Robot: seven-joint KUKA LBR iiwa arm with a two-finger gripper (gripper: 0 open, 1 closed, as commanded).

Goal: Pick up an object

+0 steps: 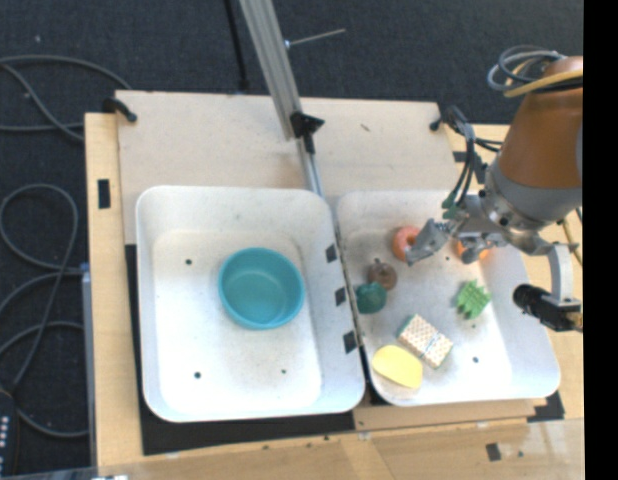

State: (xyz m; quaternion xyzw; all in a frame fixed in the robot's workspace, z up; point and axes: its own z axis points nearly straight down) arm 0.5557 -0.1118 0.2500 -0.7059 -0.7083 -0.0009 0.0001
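Observation:
My gripper (430, 240) hangs low over the back of the right bin (519, 368), under the grey wrist with its orange band. An orange-red ball (403, 237) lies right beside its left tip, and it is unclear whether they touch. Another orange piece (470, 252) peeks out just right of the gripper, partly hidden by it. Further forward in this bin lie a green toy (472, 299), a small brown object (382, 273), a dark teal object (370, 297), a patterned box (425, 339) and a yellow object (397, 366).
A teal bowl (261, 286) sits in the middle of the left bin (169, 368). A slanted metal pole (279, 68) rises from behind the bins' shared edge. A black fitting (545, 306) sticks out over the right bin's right rim.

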